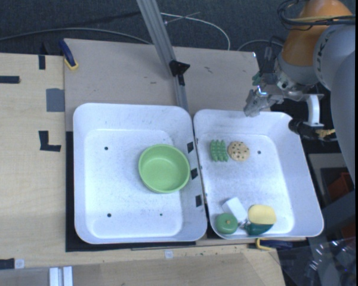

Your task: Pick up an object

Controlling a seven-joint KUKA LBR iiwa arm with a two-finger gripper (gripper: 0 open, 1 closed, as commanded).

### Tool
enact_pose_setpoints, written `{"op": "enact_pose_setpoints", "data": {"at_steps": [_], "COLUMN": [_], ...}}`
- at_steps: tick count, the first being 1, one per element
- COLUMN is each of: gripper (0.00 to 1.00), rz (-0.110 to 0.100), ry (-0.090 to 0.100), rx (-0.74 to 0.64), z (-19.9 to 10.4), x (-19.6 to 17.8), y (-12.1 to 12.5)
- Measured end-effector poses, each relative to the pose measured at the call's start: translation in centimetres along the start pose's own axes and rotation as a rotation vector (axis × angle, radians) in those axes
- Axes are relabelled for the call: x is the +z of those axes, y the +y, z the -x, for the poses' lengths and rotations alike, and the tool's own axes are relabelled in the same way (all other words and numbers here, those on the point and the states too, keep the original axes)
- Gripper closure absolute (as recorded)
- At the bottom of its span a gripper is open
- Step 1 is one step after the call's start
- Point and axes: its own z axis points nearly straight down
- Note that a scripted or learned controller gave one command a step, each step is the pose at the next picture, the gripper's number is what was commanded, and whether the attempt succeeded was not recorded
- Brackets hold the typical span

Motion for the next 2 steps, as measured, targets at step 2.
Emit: {"op": "enact_pose_setpoints", "data": {"at_steps": [2], "gripper": [1.0], "rz": [-0.005], "ry": [0.002], "rx": [-0.004], "z": [-4.8], "x": [-5.2], "y": [0.4]}}
